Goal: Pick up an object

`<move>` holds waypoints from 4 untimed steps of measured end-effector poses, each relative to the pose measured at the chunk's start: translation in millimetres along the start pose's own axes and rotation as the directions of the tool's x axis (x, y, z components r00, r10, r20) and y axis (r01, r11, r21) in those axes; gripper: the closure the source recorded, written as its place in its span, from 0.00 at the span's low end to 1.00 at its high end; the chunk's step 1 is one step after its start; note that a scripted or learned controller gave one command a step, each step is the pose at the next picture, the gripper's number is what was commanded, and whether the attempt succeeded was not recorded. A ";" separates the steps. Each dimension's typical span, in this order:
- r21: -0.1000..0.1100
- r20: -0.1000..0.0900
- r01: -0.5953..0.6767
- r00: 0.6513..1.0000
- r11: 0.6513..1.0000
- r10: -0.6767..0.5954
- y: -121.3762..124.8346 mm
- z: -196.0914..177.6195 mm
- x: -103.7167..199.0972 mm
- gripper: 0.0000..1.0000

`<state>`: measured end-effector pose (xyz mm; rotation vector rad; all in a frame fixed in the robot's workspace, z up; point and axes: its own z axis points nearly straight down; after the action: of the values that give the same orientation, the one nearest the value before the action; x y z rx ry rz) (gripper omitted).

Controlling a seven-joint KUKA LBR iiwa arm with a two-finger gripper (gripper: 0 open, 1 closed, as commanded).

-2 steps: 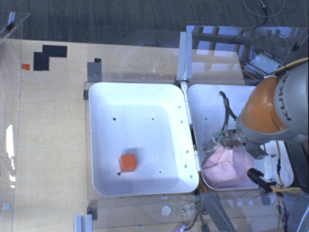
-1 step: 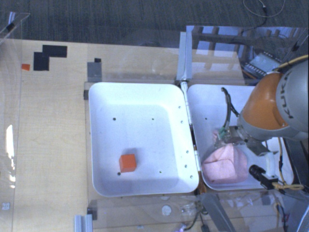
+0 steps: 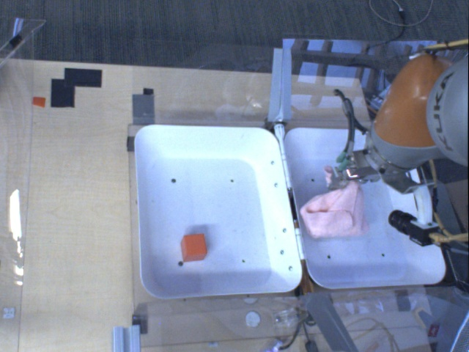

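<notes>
a soft, crumpled pink cloth lies in a loose heap in the right white bin, its upper corner drawn up into a peak. the pincer sits at that peak, pinching the fabric between its fingers. the left white bin, smooth plastic with rounded corners, carries a small orange cube. pale wooden bench; dark carpet beyond.

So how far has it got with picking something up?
The arm has reached into the right bin, and its claw sits at the top edge of the pink cloth. The cloth looks bunched up toward it, possibly lifting. The orange block lies untouched in the left bin.
</notes>
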<state>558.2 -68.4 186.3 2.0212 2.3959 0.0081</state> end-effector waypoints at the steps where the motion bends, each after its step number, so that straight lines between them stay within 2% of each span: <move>1: 0.000 0.000 0.000 1.000 1.000 0.000 -0.1 0.1 0.0 0.00; 2: -0.012 0.005 0.032 0.999 0.999 -0.032 -56.9 93.6 -48.6 0.00; 3: -0.015 0.008 0.053 0.999 0.998 -0.053 -69.9 93.3 -24.8 0.00; 4: -0.024 0.009 0.057 0.998 0.998 -0.056 -65.7 80.6 -24.0 1.00</move>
<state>498.1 -103.1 105.2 1.9388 2.4347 0.0285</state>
